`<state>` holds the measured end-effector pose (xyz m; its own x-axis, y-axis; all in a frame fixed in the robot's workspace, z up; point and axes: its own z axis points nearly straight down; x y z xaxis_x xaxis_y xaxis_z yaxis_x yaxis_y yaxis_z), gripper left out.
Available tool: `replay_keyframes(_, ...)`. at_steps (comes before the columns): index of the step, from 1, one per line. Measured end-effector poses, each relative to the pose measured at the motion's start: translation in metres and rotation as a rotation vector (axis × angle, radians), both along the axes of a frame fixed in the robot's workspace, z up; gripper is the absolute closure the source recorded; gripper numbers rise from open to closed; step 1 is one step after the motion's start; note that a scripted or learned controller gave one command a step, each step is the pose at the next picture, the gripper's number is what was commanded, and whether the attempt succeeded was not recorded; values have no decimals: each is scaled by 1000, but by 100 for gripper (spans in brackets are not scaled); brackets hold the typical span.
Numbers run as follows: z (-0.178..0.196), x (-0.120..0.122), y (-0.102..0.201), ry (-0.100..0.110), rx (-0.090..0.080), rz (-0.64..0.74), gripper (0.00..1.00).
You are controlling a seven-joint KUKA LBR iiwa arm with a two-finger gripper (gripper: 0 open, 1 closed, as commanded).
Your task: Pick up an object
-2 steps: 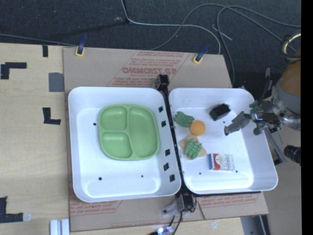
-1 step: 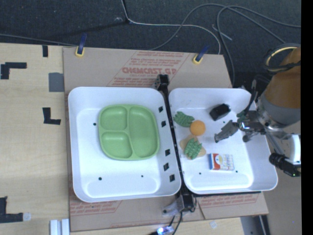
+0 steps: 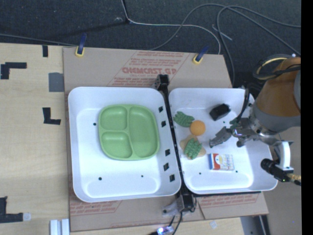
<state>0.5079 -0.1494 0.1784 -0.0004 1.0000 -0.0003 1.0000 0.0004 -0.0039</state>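
Left bin (image 3: 83, 131): green divided plate (image 3: 129, 132). Right bin (image 3: 244, 177): orange ball (image 3: 197, 128), two green toys (image 3: 184, 119), black block (image 3: 219, 111), small card box (image 3: 221, 161). Gripper (image 3: 222, 136) hovers low over right bin, between ball and box.

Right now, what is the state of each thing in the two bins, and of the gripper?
Green divided plate: flat in left bin, compartments bare.
Orange ball: resting in right bin, touching green toys.
Black block: lying free.
Small white carton: lying flat.
Gripper: above right bin, holding nothing.
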Motion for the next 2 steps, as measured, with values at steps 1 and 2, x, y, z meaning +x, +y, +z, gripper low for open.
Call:
replay_keyframes(1,-55,-1,-10,2,1,-1,0)
replay_keyframes(2,-42,-1,-9,0,2,1,100)
